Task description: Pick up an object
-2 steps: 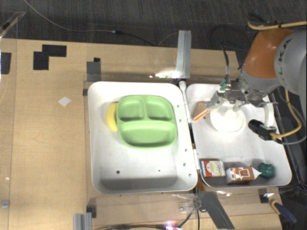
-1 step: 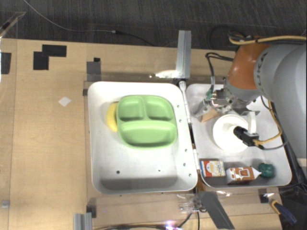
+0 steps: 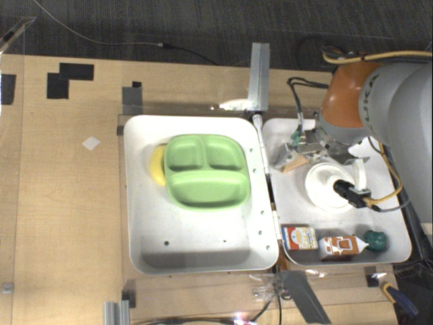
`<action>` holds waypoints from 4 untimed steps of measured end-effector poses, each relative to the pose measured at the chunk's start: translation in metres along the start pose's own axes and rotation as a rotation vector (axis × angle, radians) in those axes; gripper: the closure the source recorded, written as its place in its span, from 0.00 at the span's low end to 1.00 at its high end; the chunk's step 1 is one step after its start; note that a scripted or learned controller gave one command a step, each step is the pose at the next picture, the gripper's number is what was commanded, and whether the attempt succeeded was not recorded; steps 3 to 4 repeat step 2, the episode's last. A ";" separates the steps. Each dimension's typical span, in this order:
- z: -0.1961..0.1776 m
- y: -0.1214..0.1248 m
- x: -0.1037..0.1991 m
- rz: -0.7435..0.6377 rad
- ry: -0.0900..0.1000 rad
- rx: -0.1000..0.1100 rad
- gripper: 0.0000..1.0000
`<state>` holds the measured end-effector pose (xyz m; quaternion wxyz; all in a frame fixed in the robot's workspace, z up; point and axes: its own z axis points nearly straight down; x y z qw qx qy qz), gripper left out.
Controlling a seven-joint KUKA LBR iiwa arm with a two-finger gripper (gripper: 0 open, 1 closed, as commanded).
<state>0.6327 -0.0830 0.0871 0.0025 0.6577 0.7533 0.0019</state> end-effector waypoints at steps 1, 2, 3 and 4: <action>-0.013 0.002 0.000 0.000 -0.001 -0.006 1.00; -0.100 0.020 0.064 0.060 0.001 -0.001 1.00; -0.100 0.020 0.064 0.060 0.001 -0.001 1.00; -0.100 0.020 0.064 0.060 0.001 -0.001 1.00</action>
